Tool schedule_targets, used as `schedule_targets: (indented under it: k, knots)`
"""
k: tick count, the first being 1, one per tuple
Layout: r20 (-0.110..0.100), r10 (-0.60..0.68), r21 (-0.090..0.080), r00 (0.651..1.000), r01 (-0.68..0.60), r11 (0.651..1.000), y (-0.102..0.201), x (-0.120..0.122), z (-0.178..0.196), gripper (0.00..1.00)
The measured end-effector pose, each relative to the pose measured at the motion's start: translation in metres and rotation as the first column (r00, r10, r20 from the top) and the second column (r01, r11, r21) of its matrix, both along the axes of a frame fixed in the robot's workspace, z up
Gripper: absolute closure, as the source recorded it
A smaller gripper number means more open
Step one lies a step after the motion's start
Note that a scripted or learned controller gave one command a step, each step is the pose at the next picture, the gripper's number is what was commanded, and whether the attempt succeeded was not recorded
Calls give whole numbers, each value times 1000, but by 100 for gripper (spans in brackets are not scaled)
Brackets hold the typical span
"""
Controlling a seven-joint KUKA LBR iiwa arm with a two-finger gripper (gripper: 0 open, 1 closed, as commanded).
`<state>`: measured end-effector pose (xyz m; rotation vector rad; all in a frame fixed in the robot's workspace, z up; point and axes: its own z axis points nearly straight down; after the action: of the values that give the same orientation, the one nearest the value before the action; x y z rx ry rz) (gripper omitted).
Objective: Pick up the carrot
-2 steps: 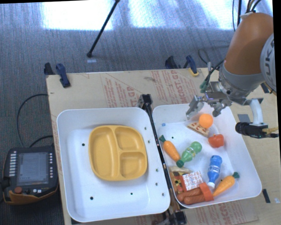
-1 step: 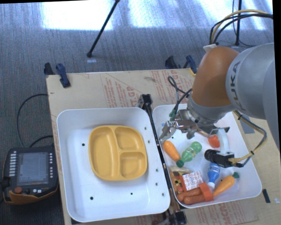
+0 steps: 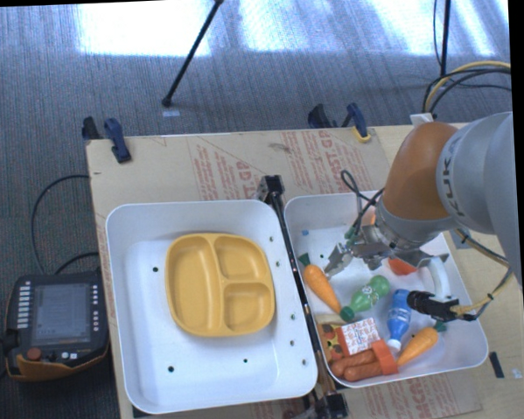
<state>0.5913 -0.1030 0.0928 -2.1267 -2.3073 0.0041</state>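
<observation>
The arm comes in from the right, grey with that orange band sitting over the upper part of the right bin [image 3: 476, 349], and the wrist bends down and leftward so the gripper [image 3: 338, 260] ends up low inside the bin, near its left wall. The fingers look slightly spread with nothing between them, tips pointing left toward the divider side.

The carrot [image 3: 320, 287] lies just below and left of the fingertips, tilted with its green end up near the bin's left wall and its orange tip pointing down-right. It's close to the gripper but not in it. There's a second orange carrot-ish piece [image 3: 417, 346] down by the bottom right corner too.

Room is tight on that side (the carrot is practically hugging the left wall). Right beside it on the right is a green bottle [image 3: 366, 296], then a blue bottle [image 3: 397, 319], and below it a red-and-white box [image 3: 356, 335] and a hot dog toy [image 3: 365, 366] along the bottom edge. The upper left part of the right bin is bare white floor.

The left bin [image 3: 133, 342] holds a yellow divided plate [image 3: 219, 283] with plenty of bare floor around it. A teach pendant [image 3: 56, 324] sits on the carpet at far left.
</observation>
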Motion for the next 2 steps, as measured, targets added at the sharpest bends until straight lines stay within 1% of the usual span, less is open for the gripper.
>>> schedule_targets:
  k: [1,2]
  knots:
    - [1,-428,-1,904,428,904,12,-46,-5,0]
    - [-1,-520,0,854,520,854,22,-71,-6,0]
